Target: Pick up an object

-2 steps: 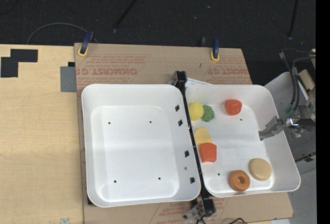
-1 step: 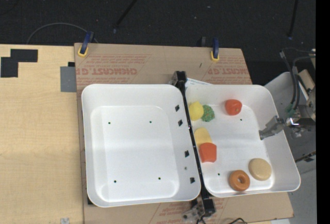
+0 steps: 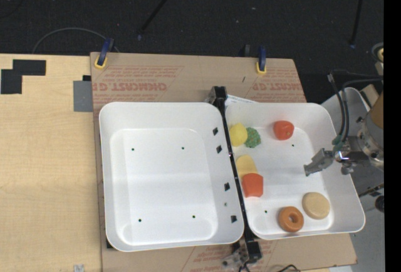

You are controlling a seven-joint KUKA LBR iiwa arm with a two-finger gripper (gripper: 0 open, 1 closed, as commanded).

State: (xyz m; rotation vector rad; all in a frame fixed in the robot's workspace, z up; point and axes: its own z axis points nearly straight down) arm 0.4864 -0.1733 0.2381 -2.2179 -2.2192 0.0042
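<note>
My gripper (image 3: pixel 315 166) hangs over the right bin (image 3: pixel 338 214), near its right edge, and I cannot tell how it is set. Nothing sits in it. Along the bin's left wall lie a yellow piece (image 3: pixel 238 134) touching a green one (image 3: pixel 252 136), then a pale yellow block (image 3: pixel 245 165) against an orange block (image 3: pixel 252 185). A red object (image 3: pixel 283 130) rests toward the far edge; a brown ring (image 3: pixel 291 219) and tan disc (image 3: pixel 316 205) lie by the near edge.
</note>
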